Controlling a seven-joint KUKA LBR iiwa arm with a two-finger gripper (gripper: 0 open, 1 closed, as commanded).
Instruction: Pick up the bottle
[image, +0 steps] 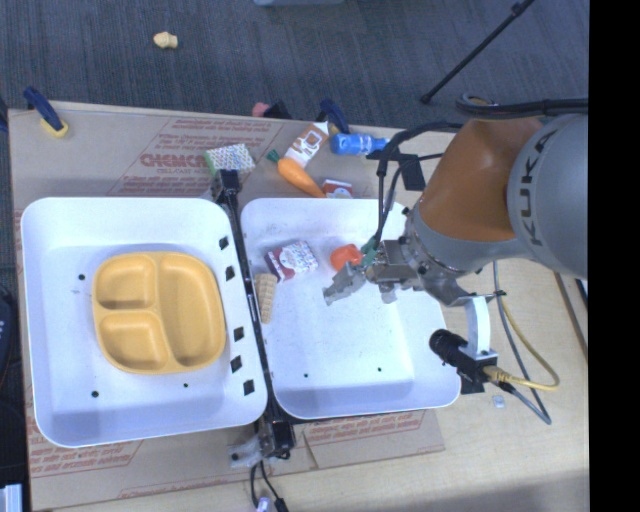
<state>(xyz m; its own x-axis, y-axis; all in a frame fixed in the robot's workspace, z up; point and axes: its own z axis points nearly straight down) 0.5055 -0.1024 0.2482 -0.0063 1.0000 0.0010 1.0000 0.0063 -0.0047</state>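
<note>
A small white bottle (307, 144) with an orange label lies on the cardboard behind the right bin (340, 395), outside it. Beside it lies a blue bottle-like item (353, 145). My gripper (340, 286) hangs low over the middle of the right bin, reaching in from the right. It sits well in front of both bottles. Just behind it rests an orange object (346, 255), close to the gripper's tip. Nothing shows held in the gripper.
In the right bin lie a red-and-white carton (292, 260) and a tan cone (266, 296) by the left wall. A yellow divided plate (158, 310) fills the left bin (50, 400). A carrot (298, 177) and a green-checked packet (230, 158) lie behind the bins.
</note>
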